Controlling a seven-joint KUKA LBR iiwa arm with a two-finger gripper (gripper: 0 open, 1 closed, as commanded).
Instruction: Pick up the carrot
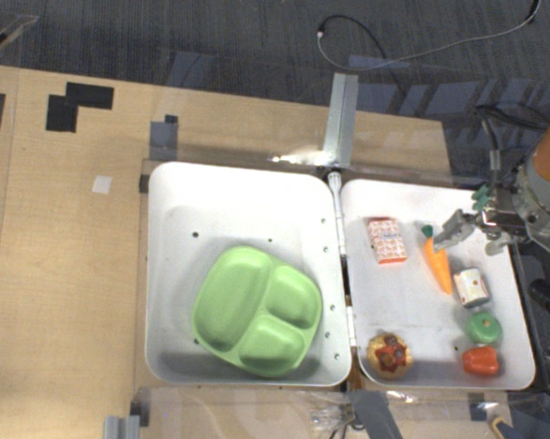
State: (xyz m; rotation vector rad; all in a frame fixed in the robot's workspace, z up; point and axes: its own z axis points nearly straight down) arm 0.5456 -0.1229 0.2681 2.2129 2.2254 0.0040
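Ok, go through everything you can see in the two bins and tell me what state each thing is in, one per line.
carrot: lying flat in the right bin, not held
gripper: above the right bin, beside the carrot's top end
green divided plate: in the left bin, tilted
pink box: lying flat
small white can: on its side
tomato: resting in the bin's corner

Pale wooden bench (55,274) with black squares (76,104), dark grey carpet (176,19) beyond.
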